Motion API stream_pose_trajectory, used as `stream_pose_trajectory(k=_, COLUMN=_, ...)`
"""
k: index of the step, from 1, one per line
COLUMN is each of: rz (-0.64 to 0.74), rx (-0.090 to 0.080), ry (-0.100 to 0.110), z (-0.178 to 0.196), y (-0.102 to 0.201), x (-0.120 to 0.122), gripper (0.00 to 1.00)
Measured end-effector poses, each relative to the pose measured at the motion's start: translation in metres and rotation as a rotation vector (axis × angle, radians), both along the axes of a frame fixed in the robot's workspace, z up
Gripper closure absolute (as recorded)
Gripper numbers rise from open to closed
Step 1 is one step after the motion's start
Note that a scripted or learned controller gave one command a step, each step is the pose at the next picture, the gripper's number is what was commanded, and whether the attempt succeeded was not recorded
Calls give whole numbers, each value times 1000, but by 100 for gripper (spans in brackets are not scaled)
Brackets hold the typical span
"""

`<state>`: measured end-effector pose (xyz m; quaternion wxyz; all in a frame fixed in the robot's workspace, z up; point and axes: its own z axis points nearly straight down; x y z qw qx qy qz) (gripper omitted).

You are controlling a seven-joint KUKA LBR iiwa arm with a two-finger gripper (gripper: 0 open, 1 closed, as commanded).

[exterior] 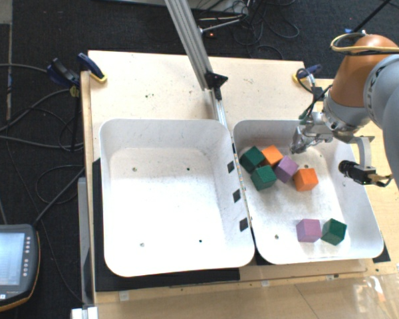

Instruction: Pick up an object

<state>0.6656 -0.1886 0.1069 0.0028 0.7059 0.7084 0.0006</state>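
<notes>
Several small blocks lie in the right bin. Near its top left, two green blocks, an orange block and a purple block huddle together. Another orange block sits just right of them. A purple block and a green block rest side by side near the bin's front. My gripper hangs over the bin's upper part, just above and right of the cluster, with nothing seen between its fingers.
The left bin sits beside the right one. A slanted metal rail runs down to the gap between the bins. Blue clamps grip the bench's far corners. A pendant screen lies at bottom left.
</notes>
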Motion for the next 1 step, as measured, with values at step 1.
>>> stream_pose_trajectory(k=1, rz=-1, rx=1, ry=-2, z=44, y=1, x=4, gripper=100)
